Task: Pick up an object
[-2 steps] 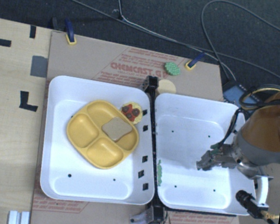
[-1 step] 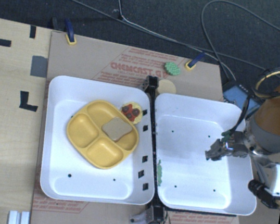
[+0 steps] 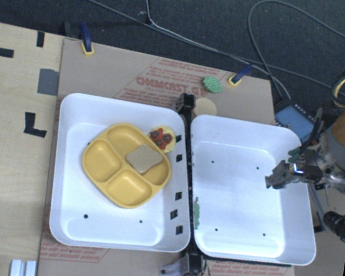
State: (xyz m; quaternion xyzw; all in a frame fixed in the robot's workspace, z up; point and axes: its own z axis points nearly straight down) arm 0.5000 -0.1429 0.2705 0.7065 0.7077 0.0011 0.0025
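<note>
Two white bins are seated side by side on the tabletop (image 3: 3, 140); the left bin (image 3: 63, 214) carries a yellow tray (image 3: 106, 166), set at a slant; a tan square (image 3: 144, 158) is lodged in the tray's right compartment; a small red object (image 3: 161, 137) is positioned at the tray's upper right edge. The pincer (image 3: 276, 179) is located over the right bin (image 3: 240, 242), near its right wall; nothing is seen gripped; its opening cannot be determined.

A robotics lab: white bins (image 3: 233, 248) clamped to cardboard (image 3: 162, 80), loose cables (image 3: 194, 40).
</note>
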